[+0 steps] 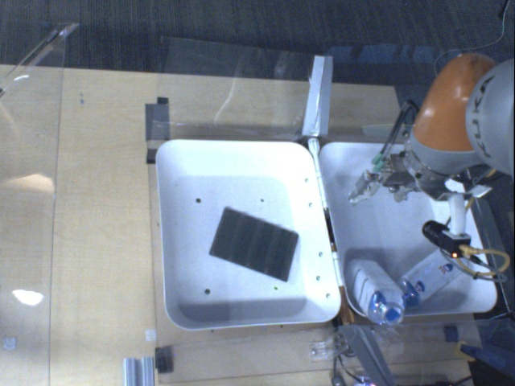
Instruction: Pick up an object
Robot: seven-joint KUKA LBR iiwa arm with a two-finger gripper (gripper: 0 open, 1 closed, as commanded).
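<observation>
Over the right shallow white bin (483, 296), the two-finger gripper (364, 190) hangs with narrowly parted, empty fingers, well apart from the clear plastic bottles (386, 296) at the near edge, whose round walls may roll free.

Tool (366, 188) above right bin (354, 240) near bottles (378, 296).

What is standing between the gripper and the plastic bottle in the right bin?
Nothing visible. The gripper is over the upper part of the right bin, and the plastic bottle lies near that bin's front edge. Between them is bare white floor. The second bottle lies beside it, further right, off that path.
</observation>
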